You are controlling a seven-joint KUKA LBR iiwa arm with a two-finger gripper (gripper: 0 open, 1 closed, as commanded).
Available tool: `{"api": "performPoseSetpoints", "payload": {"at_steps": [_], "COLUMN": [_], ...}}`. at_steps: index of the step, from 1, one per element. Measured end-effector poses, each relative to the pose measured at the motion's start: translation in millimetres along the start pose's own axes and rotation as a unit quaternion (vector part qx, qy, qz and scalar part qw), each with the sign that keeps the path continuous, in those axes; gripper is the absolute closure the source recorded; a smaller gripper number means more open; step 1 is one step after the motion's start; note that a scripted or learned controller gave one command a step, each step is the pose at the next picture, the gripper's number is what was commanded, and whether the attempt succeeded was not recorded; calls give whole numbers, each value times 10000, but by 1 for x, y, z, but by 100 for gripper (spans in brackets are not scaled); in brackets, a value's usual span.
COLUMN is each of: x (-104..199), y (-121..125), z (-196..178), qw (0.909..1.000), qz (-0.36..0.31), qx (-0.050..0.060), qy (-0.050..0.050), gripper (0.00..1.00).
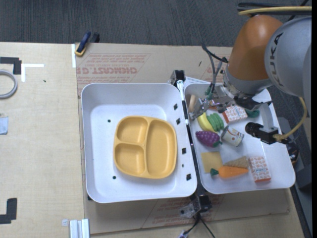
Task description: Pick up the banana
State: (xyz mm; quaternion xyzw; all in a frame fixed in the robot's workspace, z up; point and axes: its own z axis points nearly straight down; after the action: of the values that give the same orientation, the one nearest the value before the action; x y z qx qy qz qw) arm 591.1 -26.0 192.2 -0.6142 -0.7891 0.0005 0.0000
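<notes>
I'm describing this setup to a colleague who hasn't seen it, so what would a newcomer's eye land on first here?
Probably the big grey and orange arm looming over the right bin, its hand down at the bin's far left corner near the banana. Next, the yellow divided plate alone in the left bin. Then the cluster of toy food in the right bin: purple grapes, a carrot, a cheese slice.

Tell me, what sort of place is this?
Probably a robot test lab: a grey arm reaches over two white bins, one holding toy food like a banana, on a cardboard-covered bench.
</notes>
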Motion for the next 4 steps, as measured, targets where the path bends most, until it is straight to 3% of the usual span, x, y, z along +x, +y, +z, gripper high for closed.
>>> {"api": "performPoseSetpoints", "payload": {"at_steps": [4], "x": [0], "y": [0], "z": [0], "qw": [10000], "qz": [0], "qx": [0], "qy": [0], "gripper": [0]}}
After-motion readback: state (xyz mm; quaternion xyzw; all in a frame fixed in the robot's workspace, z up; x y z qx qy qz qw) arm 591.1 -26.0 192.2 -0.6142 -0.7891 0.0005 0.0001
